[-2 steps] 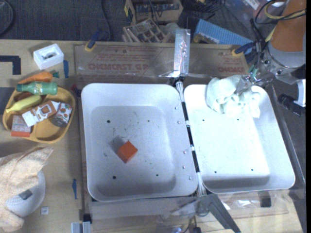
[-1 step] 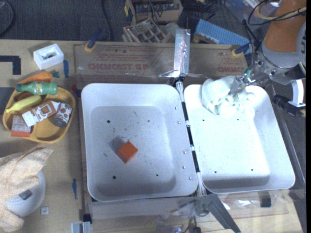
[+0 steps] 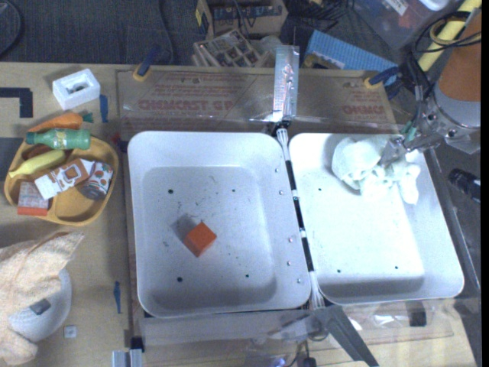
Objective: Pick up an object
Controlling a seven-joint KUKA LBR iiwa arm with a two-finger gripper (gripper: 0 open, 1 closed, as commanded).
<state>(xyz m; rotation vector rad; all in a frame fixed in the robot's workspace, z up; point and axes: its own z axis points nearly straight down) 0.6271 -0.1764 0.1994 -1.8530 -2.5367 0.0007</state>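
Reaching in from the right edge, the claw [image 3: 399,148] sits over the upper right part of the right bin [image 3: 382,274], its dark tip right against a pale, crumpled white object [image 3: 363,167] that lies on the bin floor near the back wall. Whether it is spread or pressed together cannot be told, since the tip is small and merges with the white mass beneath it, and nothing shows plainly pinched. Above it the arm's grey wrist and orange band [image 3: 464,71] rise toward the top right corner. The left bin [image 3: 153,205] holds an orange block [image 3: 202,238] lying a little left of its centre, with a small grey piece [image 3: 185,225] touching its upper left side; both are well apart from the claw. Left of the bins, on the bench, a yellow bowl [image 3: 76,209] holds a green bottle [image 3: 61,138] and other small items.
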